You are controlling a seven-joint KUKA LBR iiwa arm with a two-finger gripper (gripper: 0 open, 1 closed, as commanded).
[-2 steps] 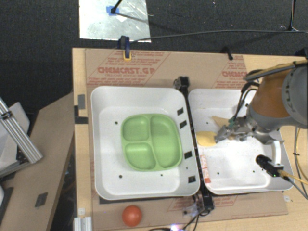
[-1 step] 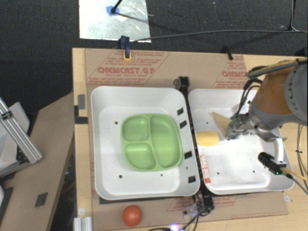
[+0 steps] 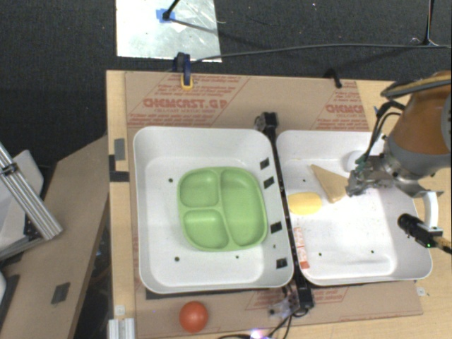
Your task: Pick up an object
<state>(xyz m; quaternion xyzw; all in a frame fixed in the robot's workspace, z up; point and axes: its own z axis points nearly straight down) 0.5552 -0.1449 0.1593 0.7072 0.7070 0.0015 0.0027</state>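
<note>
Nearest me, a red ball (image 3: 193, 316) sits on the tabletop (image 3: 85, 210) at 6 o'clock of the left bin (image 3: 152, 189), outside its rim. That bin holds a green tray (image 3: 222, 207) with three sections. In the right bin (image 3: 353, 249) a yellow piece (image 3: 305, 203) lies by the divider, a tan wedge (image 3: 328, 181) just past it at 1 o'clock. The gripper (image 3: 355, 182) is at the wedge's right edge; I cannot tell how its fingers stand. Beyond, printed cardboard (image 3: 240, 97), then dark carpet (image 3: 56, 55) with a shiny sheet (image 3: 169, 20).
</note>
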